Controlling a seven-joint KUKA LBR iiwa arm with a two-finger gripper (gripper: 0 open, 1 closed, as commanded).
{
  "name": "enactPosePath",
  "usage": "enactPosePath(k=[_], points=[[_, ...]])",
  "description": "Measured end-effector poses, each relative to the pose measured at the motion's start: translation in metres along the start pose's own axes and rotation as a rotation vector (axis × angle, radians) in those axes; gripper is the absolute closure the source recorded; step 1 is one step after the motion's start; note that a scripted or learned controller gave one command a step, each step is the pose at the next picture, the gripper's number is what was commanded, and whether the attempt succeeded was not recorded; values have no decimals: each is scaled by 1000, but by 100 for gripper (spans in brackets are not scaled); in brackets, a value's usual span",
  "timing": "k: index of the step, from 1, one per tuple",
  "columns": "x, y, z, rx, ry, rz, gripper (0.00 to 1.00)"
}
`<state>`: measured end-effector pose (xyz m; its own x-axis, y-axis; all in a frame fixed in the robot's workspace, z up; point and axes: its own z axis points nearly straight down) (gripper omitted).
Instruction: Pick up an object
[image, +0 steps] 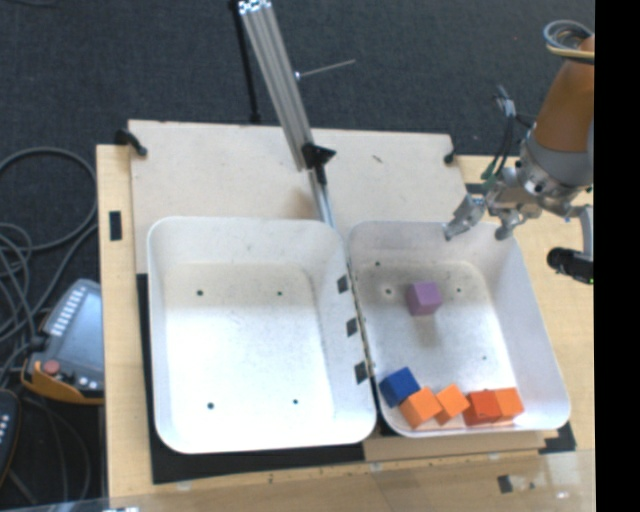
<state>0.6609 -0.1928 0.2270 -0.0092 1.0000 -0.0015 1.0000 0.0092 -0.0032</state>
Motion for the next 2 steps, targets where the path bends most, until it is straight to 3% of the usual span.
enactPosePath(k=[1,2], points=[[19,19,134,1,1,7,0],[52,-24,130,-1,1,8,0]])
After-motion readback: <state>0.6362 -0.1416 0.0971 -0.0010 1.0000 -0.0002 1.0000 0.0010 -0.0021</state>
